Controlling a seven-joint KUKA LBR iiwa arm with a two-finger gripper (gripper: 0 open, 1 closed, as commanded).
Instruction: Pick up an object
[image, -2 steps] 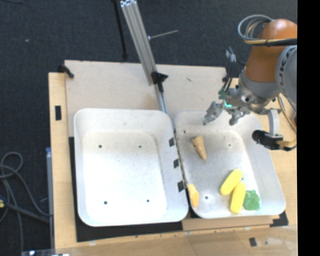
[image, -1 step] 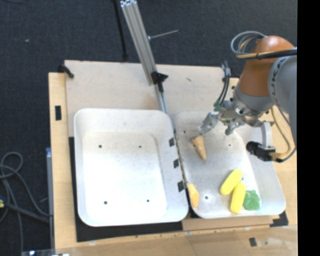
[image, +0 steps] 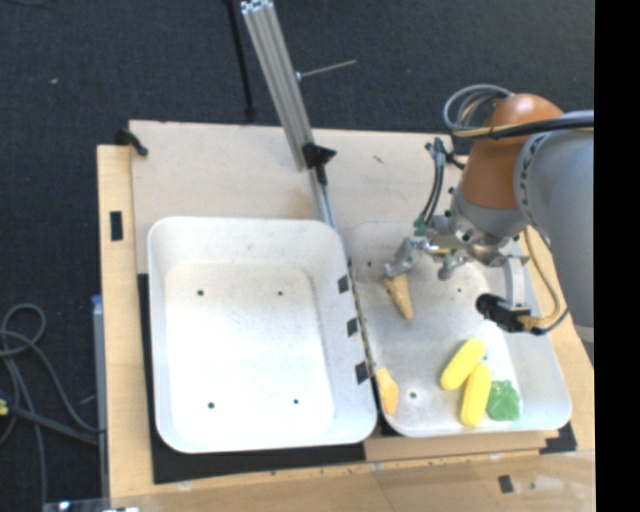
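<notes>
The left bin lay bare across its floor, its rim close against the right bin along a shared edge. In the right bin the upper left and middle floor stayed open; the objects sat lower. A tan cone lay near the left wall. A small orange piece rested right at the dividing rim. Two yellow pieces lay side by side near the front right corner, touching a green piece.

The arm reached in from the right, orange band up, wrist bent down over the bin's upper part. The gripper hung just above the cone; I couldn't tell whether it was open or clenched.
</notes>
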